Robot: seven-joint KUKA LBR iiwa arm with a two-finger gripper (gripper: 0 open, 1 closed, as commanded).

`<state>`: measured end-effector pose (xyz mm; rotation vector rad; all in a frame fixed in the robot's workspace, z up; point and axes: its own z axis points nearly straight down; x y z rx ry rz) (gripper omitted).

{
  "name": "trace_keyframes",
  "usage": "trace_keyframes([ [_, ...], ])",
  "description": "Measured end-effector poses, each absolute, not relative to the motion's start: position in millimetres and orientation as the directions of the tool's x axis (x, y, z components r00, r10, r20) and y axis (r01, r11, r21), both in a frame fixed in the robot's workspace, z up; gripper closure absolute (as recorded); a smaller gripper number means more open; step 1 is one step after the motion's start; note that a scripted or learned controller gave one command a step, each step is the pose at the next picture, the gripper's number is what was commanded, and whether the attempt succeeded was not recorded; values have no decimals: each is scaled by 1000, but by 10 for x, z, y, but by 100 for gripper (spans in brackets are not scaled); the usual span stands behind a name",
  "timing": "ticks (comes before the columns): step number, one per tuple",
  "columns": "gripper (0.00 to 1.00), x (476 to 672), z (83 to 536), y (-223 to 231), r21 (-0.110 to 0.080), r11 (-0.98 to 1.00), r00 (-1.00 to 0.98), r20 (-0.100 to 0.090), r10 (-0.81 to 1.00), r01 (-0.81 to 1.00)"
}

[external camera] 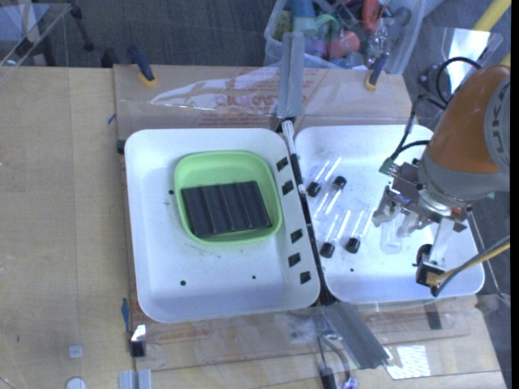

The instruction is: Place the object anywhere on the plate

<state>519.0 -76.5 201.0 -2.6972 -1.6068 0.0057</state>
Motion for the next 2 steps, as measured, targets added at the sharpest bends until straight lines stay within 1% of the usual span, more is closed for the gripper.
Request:
trace_keyframes([
  [1,0,5190,2012,-765,-3,-476,476,-2,879,879],
  [2,0,5542,2153,-1771,-1,-494,494,-1,869,869],
])
